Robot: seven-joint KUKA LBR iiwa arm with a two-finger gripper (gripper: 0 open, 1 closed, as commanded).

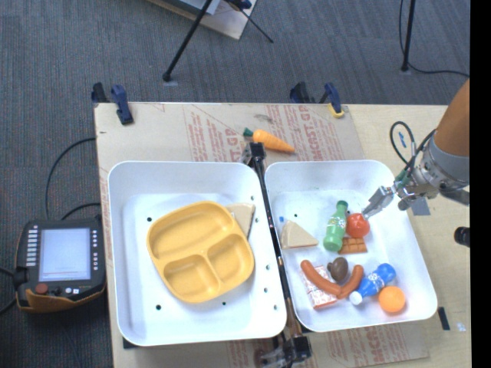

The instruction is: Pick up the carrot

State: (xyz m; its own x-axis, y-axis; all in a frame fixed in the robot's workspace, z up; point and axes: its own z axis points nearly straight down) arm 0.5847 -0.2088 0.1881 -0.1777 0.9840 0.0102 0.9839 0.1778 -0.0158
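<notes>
The carrot (270, 139) is orange with a green top. It lies on the bare bench board behind the two bins, just beyond the gap between them. My gripper (378, 202) hangs low over the right bin (399, 171) near its upper right part. Its tip is right beside a red tomato (357, 225) and far to the right of the carrot. Nothing shows in its grasp.
The right bin also holds a green bottle (334, 227), a sandwich wedge (296, 237), sausages (328, 280), a blue bottle (376, 280) and an orange ball (392, 300). A yellow divided plate (201, 259) fills the left bin (126, 205). Blue clamps (121, 102) grip the bench's back edge.
</notes>
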